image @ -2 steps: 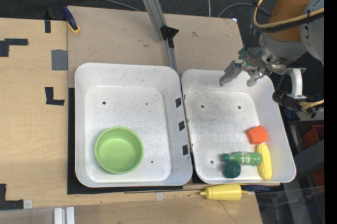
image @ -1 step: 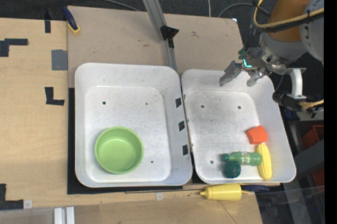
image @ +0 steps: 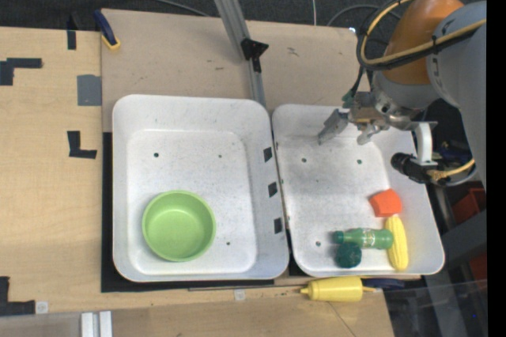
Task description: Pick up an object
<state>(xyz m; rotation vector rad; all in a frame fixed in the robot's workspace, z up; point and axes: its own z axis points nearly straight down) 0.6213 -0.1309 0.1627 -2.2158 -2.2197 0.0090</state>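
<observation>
**Ana:** Which step is the arm at?

**Ben:** The approach, by the look of it. The gripper [image: 345, 130] hangs over the far end of the right bin [image: 316, 185], its two fingers spread apart with nothing between them. Nothing has been picked up yet.

**Ana:** And what is there to take?

**Ben:** In that same bin, all at the near right corner, well apart from the gripper: an orange block [image: 385, 203], a yellow banana [image: 398, 242] just below it, and a green bottle [image: 362, 238] lying on its side, its end touching the banana. A dark green lump [image: 347, 254] sits against the bottle's near side; what it is cannot be told. The left bin [image: 134, 122] holds a green bowl [image: 179, 225] at its near left. A yellow bottle [image: 336, 289] lies on the bench outside the bins, just past the right bin's near rim.

**Ana:** So the next move?

**Ben:** Most likely the arm must travel toward the near corner and come down over one item with the fingers open on either side. The orange block seems the easiest choice: it stands a little clear of the rest. The bottle and banana lie touching, so a finger might catch both or push one aside.

**Ana:** And the bowl?

**Ben:** A longer reach, and a grip on its rim would probably be needed.
</observation>
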